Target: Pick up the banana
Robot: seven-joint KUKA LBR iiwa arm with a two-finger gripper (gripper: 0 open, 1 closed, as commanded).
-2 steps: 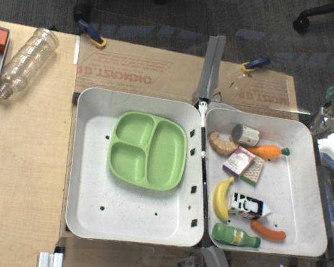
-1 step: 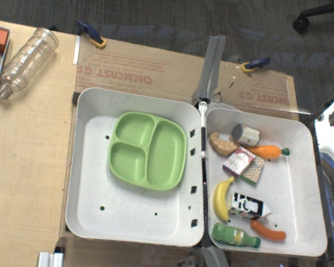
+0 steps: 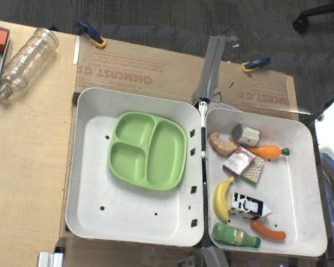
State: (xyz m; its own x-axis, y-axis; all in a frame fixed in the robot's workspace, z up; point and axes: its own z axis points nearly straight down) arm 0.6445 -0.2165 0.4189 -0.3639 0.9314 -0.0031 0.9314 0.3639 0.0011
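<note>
The yellow banana (image 3: 223, 198) lies in the right bin (image 3: 307, 202), close to its left wall, running from near to far with its tip pointing away. A black-and-white carton (image 3: 247, 206) touches its right side. A green bottle (image 3: 235, 237) lies just in front of its near end.
The right bin also holds an orange sausage (image 3: 268, 231), a carrot (image 3: 266, 152), a small grey can (image 3: 245, 134), a brown bread piece (image 3: 222, 143) and two small boxes (image 3: 244, 164). A green divided plate (image 3: 149, 151) sits in the left bin (image 3: 81, 198). A clear plastic bottle (image 3: 25, 61) lies far left.
</note>
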